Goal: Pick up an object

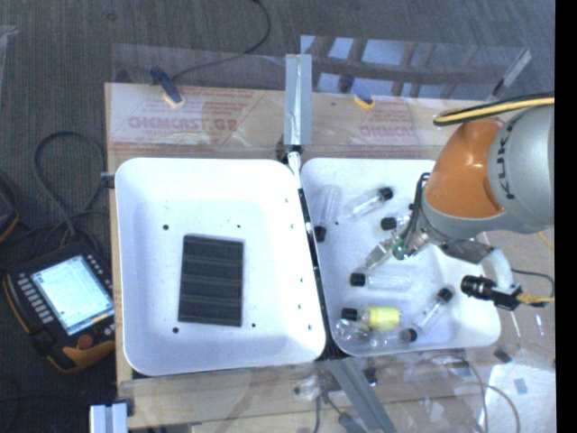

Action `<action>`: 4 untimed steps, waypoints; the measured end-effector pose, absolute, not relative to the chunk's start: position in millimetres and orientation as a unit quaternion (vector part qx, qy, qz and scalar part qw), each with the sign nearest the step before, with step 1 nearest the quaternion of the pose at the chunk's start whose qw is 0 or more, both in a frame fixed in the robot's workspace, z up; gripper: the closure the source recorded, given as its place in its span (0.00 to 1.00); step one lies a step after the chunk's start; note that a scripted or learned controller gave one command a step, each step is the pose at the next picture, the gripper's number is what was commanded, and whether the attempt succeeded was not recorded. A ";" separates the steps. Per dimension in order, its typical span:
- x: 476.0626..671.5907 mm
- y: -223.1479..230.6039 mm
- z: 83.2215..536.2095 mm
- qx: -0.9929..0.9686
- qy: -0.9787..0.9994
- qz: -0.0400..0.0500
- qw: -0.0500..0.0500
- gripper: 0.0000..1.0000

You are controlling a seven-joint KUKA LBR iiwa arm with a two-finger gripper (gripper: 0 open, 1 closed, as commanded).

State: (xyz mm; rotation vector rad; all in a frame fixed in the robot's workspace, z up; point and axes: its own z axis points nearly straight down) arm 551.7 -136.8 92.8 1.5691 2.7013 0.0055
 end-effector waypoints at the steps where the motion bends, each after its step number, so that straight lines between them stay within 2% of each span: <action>1: 552.0 -207.4 192.5 0.466 0.885 -0.001 0.000 0.00; 2: 524.8 -156.6 92.1 0.458 0.889 0.001 0.007 0.00; 3: 509.0 -224.3 196.1 0.492 0.871 -0.001 0.000 0.00; 4: 497.2 -138.6 117.8 0.419 0.908 0.000 -0.003 0.00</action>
